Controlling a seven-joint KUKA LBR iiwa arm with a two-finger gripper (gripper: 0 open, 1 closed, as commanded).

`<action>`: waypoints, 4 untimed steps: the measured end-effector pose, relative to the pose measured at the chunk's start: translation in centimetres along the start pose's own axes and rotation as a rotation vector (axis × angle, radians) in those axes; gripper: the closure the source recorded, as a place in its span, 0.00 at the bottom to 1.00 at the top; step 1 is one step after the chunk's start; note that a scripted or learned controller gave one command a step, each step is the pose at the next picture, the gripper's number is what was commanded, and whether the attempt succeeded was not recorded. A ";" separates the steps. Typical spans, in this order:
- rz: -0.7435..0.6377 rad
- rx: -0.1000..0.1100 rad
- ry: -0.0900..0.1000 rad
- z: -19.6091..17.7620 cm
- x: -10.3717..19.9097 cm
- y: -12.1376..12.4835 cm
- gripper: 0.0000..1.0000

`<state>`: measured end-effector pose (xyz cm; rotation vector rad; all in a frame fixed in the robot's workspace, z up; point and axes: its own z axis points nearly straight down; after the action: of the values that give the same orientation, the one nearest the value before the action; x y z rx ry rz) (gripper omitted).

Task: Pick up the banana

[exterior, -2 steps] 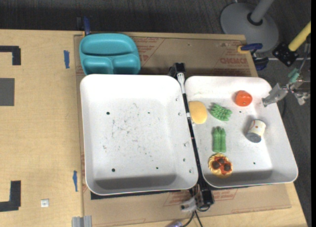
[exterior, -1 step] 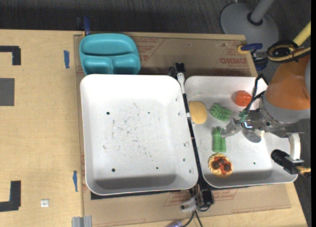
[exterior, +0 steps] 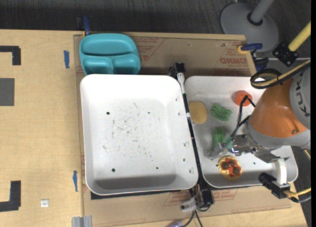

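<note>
Over the right white bin [exterior: 291,169], the gripper [exterior: 232,147] hangs low between a green leafy toy [exterior: 218,135] and a red-yellow toy [exterior: 230,166], grip state unreadable, so approach step: next shift toward the pale yellow banana-like piece [exterior: 198,112] by the divider.

The arm [exterior: 291,107] reached in from the right of the camera view, its grey body cut off at the frame edge. The broad orange band [exterior: 274,115] above the wrist faced the camera and hid much of what lay beneath. Below and left of the band, the metal gripper [exterior: 232,147] pointed down and to the left. Dark cables [exterior: 242,117] looped along the wrist's left side.
</note>
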<state>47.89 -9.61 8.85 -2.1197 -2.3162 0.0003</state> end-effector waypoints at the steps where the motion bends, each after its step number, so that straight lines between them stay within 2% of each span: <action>1: 0.292 -0.003 -0.002 -9.6 1.8 8.8 0.00; 2: 0.302 0.001 0.000 -9.6 5.5 3.6 0.00; 3: -0.023 0.001 0.000 -9.6 16.4 1.5 0.00; 4: -0.160 -0.006 -0.004 -3.8 18.8 2.1 0.00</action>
<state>48.32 9.32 12.70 -1.9319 -2.4839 -0.0027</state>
